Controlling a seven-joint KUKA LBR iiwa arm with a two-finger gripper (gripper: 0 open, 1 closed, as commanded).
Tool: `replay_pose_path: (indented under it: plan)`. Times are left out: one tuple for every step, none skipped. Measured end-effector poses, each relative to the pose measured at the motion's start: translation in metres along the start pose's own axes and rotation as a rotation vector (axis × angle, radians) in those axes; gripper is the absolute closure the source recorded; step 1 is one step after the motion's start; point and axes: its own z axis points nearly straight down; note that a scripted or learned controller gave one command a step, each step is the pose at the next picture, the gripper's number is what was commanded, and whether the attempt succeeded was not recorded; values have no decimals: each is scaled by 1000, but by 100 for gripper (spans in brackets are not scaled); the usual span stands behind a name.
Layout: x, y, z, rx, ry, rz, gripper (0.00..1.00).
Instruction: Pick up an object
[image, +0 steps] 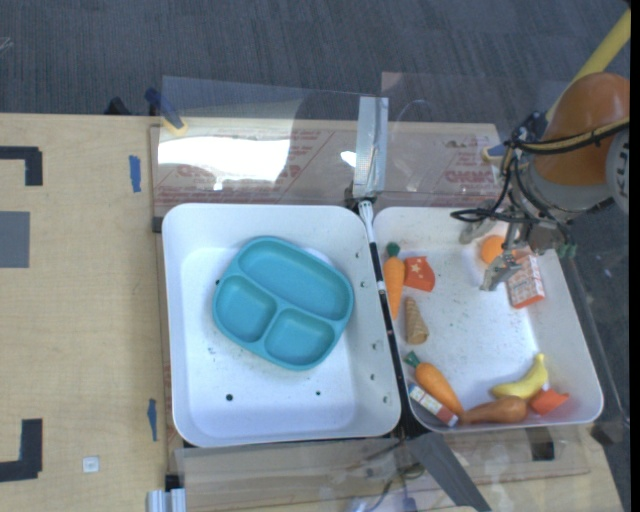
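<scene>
- Turquoise divided plate (283, 302) in the white left bin (190, 330)
- Two orange carrots (394, 283) (437, 384), green-topped
- Yellow banana (524, 381)
- Red-and-white packet (525, 284)
- White right bin (575, 330) (dark-speckled floor)

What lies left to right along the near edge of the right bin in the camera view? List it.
Carrot → brown sweet potato-like piece → banana → small orange-red piece.

The grey arm (575, 140) (orange band above the wrist) reaches in from the right; its claw (505, 262) points downward.
</scene>
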Motion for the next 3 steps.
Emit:
replay_pose_path:
  plan:
    - [-4,0,-14,4,-15,-1,100]
    - [-3,0,-13,3,-9,-1,0]
    - [4,-18,13,-5,15,50,0]
